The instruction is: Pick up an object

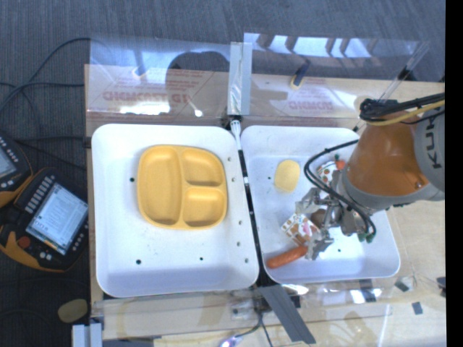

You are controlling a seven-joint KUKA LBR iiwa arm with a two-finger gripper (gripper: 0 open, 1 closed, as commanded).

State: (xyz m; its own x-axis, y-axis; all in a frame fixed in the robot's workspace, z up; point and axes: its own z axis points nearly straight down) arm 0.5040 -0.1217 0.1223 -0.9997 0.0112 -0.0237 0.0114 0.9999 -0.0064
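White bins sit side by side on the bench. The left bin point(116, 266) holds a big yellow tray point(182, 186) with three sections. The right bin point(376, 262) holds the small things, and the grey and orange arm point(387, 161) reaches low into it from the right.

Next in size is the gripper point(324, 226). It hangs down in the middle of the right bin, just over a small red and white packet point(298, 226). The packet looks crumpled and lies right at the gripper's tips. From this angle nobody can tell how wide the gripper is, or whether it has hold of anything.

A long orange carrot point(286, 258) lies just below the packet, near the front wall of the bin. A pale yellow lump point(287, 176) sits further back, well apart from both.

The packet seems to be the thing to pick up. To do it well, the gripper should come straight down with the packet in the middle. It should squeeze gently, since a crumpled packet may slip. It should also stay off the carrot, which is very near.
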